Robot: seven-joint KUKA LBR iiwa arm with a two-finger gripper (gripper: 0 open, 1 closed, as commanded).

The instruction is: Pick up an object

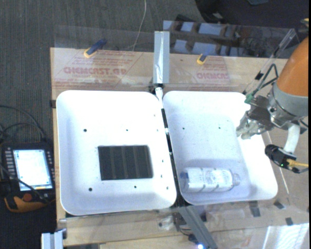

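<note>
The jaws (247,130) hang over the right bin's (207,105) right rim, grip state unclear, well apart from the bottle (210,179).

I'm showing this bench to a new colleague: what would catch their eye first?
Probably the dark ribbed rectangular panel lying flat in the left bin, stark against the white. Next, the clear plastic bottle on its side near the front edge of the right bin. Then the arm's orange band at the right, with the gripper over that bin's right rim.
</note>
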